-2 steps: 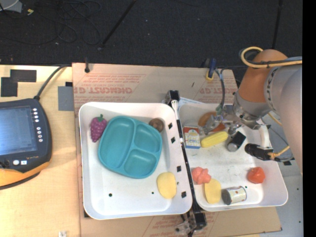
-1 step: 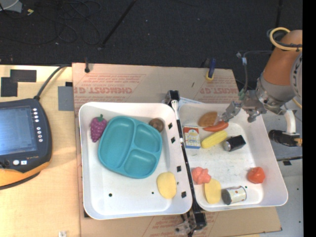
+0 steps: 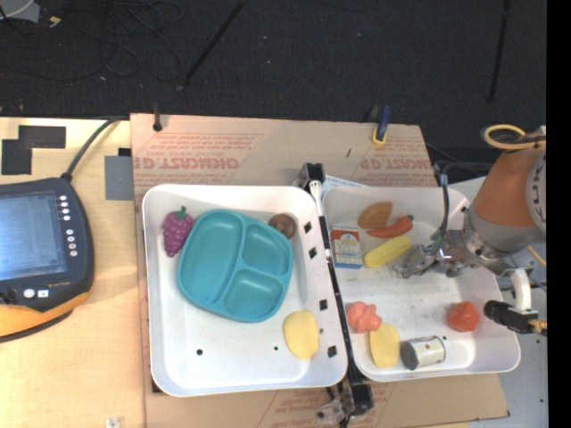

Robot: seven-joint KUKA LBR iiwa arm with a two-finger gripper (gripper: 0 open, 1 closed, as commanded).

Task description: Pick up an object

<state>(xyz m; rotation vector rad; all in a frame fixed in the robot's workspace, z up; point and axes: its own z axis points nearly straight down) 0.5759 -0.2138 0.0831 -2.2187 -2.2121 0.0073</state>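
A teal divided plate (image 3: 236, 264) is lying in the white left bin (image 3: 169, 346), with purple grapes (image 3: 177, 231) at its upper left and a pale yellow lemon (image 3: 302, 333) at its lower right. In the right bin (image 3: 500, 355), a red tomato (image 3: 462, 316), a yellow corn (image 3: 386, 251) and a pink piece (image 3: 362, 316) are showing.

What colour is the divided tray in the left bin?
Teal, seen clearly in the camera view: the divided tray.

The scene is evenly and brightly lit from above; short soft shadows are cast. The white bins (image 3: 165, 346) are slightly overexposed, and fine detail is softened throughout.
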